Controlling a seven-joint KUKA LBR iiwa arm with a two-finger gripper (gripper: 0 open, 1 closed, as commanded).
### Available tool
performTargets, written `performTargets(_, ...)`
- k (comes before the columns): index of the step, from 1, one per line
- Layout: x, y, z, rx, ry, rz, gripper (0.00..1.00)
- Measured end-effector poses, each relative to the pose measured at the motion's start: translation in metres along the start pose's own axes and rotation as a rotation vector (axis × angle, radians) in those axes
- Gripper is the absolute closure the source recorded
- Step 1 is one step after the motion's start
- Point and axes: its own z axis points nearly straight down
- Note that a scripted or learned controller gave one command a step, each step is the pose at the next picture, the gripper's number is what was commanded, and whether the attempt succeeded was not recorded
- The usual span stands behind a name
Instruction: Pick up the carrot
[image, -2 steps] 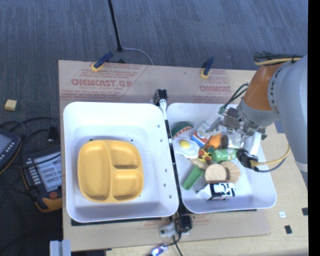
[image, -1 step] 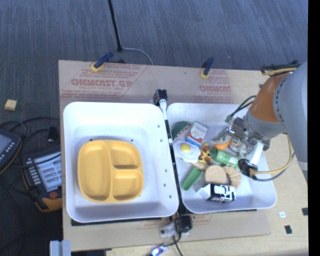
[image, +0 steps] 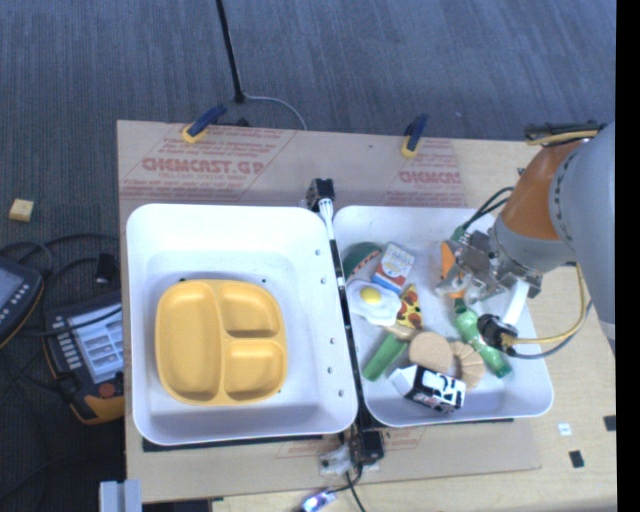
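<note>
The carrot (image: 446, 258) is an orange piece lying in the upper right part of the right bin (image: 530, 400). Its middle is hidden under the gripper (image: 466, 276), and a bit more orange shows just below the gripper. The gripper hangs low over the carrot at the end of the grey arm (image: 590, 220) that comes in from the right, and its body covers the spot where it meets the carrot.
The left bin (image: 150, 250) holds a yellow divided tray (image: 220, 340). Around the carrot lie a fried egg (image: 372, 297), a pizza slice (image: 410, 308), a small carton (image: 397, 262), a green pod (image: 380, 355), a green vegetable (image: 482, 342), a tan slice (image: 432, 350) and a black-and-white box (image: 435, 390).
</note>
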Motion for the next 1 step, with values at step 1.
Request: performTargets(1, 0.0164, -0.0487, -0.0844, 0.0, -0.011, 0.059, 1.0)
